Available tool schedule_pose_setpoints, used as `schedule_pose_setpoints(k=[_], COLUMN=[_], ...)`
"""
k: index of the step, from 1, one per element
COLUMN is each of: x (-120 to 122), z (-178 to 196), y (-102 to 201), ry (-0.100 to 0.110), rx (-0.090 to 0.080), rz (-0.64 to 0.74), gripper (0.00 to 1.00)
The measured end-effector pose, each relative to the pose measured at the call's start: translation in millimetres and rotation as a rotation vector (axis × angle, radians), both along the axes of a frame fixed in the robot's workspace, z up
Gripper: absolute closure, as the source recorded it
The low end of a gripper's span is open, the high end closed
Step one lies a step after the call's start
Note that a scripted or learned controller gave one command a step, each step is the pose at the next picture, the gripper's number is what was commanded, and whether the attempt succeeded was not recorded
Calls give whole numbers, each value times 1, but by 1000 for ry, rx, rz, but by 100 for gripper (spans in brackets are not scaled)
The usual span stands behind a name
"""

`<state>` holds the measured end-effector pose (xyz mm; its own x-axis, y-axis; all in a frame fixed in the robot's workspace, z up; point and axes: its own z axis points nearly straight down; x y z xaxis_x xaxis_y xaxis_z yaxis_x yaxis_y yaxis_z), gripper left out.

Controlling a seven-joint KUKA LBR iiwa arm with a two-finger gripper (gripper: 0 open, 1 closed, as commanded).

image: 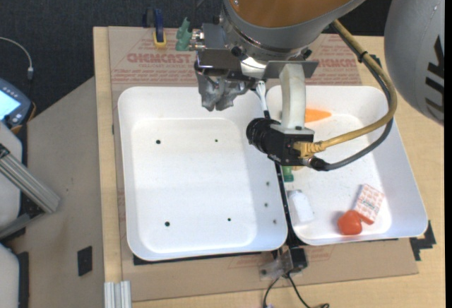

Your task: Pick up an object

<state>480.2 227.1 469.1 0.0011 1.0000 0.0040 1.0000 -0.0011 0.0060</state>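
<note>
Two white bins; we see the gripper (220,96) above the left bin's (141,158) far edge, grip state unreadable. Right bin (406,186) holds a red ball (349,223), a small packet (370,202) and an orange piece (317,115).

My gripper (220,96) hangs over the far edge of the left bin (141,179). In the right bin (406,179), a ball (349,223) lies at the near side touching a small packet (369,202), with a carrot-shaped piece (317,115) behind them near the far wall.
</note>
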Motion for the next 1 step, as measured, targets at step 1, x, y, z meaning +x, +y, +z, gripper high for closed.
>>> schedule_pose_setpoints(k=[1], x=[0], z=[10], y=[1], ry=[-1], rx=[1], rz=[0], gripper=[100])
